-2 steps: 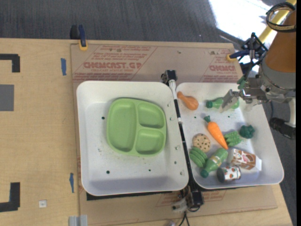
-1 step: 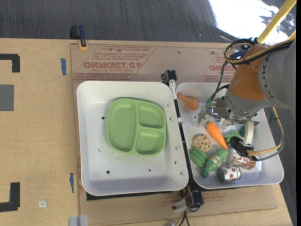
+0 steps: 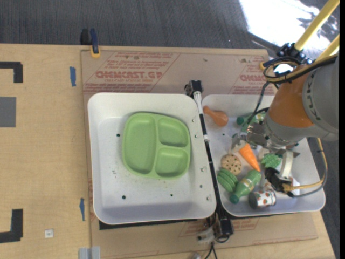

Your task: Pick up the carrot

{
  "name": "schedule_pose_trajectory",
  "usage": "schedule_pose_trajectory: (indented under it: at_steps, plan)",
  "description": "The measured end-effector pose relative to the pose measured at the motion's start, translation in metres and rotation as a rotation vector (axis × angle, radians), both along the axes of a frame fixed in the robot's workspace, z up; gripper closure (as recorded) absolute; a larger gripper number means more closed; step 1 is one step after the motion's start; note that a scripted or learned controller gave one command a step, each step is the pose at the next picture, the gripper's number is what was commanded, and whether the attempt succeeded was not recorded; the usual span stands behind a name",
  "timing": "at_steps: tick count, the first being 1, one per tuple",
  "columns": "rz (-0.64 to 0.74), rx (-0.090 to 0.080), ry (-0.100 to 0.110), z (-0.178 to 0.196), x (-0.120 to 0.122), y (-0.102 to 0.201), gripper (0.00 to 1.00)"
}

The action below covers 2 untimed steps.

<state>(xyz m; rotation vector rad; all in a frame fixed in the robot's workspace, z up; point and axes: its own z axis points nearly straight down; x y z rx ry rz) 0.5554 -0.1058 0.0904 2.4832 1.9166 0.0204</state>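
Arm in over the right bin (image 3: 312, 196), gripper (image 3: 249, 144) low among the toys. Carrot (image 3: 249, 156) sits near the middle of that bin, tilted, top end right at the gripper; can't tell if the jaws are apart or closed, wrist blocks them, and can't confirm contact. Around the carrot: cookie (image 3: 231, 163) just to its left, green bottle (image 3: 246, 185) below it, corn-like green piece (image 3: 227, 180) beside the cookie, small can (image 3: 262, 199) near the front wall, orange drumstick-shaped toy (image 3: 216, 115) at the back left. Left bin (image 3: 102, 144) holds a green divided plate (image 3: 157, 144).
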Motion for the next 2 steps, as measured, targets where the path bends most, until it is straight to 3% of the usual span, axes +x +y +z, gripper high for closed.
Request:
schedule_pose_trajectory:
  at_steps: [1,2]
  plan:
    - [-0.001,-0.001,-0.005,0.012,0.002,0.0,1.0]
    - [0.052,-0.002,0.011,0.095,0.044,0.096,1.0]
